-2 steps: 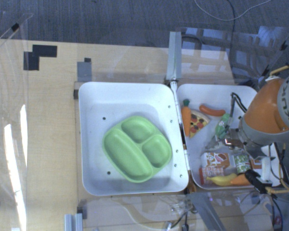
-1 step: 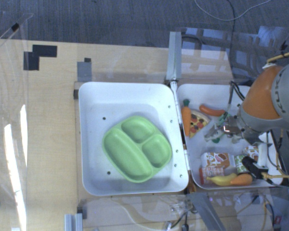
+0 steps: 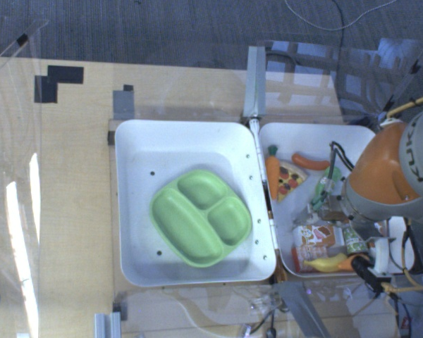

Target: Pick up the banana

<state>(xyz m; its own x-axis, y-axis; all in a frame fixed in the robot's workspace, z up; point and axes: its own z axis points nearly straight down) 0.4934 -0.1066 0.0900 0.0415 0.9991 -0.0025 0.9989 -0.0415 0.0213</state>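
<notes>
Looking down at a slant, I see a pale wooden bench [image 3: 63,210] with two shallow white bins side by side in the middle and right of the frame. At centre, the left bin [image 3: 137,146] holds a lime-green divided plate [image 3: 201,217] with three compartments, lying flat on the bin floor. At right, the right bin [image 3: 307,129] holds a clutter of play food. A carrot [image 3: 272,169] lies against its left wall near the top, a pizza slice [image 3: 290,180] sits just beside the carrot, and a hot dog sausage [image 3: 311,163] lies a little higher and to the right. Toward the bin's lower edge, a printed snack packet [image 3: 317,239] lies flat, and the banana [image 3: 328,263] rests just below it, near the bottom wall, yellow and curved, with something orange at its right end. My arm [image 3: 391,182] comes in from the right edge, grey with a wide orange band, and hangs over the right half of this bin. The gripper [image 3: 329,204] sits above the packet, near a green item I cannot identify, well short of the banana. I cannot tell how the tool is set, since the wrist hides it.
</notes>
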